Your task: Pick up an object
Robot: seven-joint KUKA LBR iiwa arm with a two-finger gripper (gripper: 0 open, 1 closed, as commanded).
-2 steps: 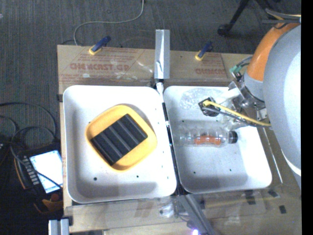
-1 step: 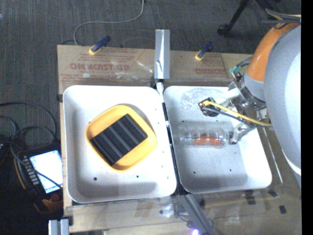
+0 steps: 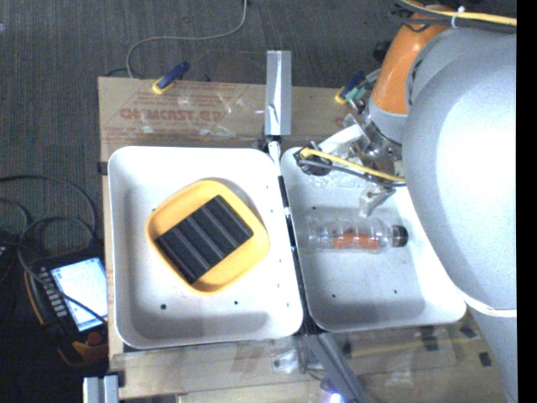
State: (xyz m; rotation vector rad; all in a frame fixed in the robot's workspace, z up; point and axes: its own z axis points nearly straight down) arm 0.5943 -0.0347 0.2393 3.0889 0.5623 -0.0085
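Note:
A clear plastic bottle (image 3: 352, 238) with an orange insert and a dark cap lies on its side in the middle of the right bin (image 3: 369, 309). My gripper (image 3: 372, 193) hangs over the far part of that bin, just above and behind the bottle, with nothing visibly held. A yellow block with a black ribbed top (image 3: 210, 233) lies tilted in the middle of the left bin (image 3: 134, 300).
The grey arm (image 3: 470, 149) with its orange band covers the right bin's right side. A yellow cable (image 3: 348, 164) and a dark ring (image 3: 312, 163) cross the bin's far left corner. A metal post (image 3: 278, 91) stands behind the divider between the bins.

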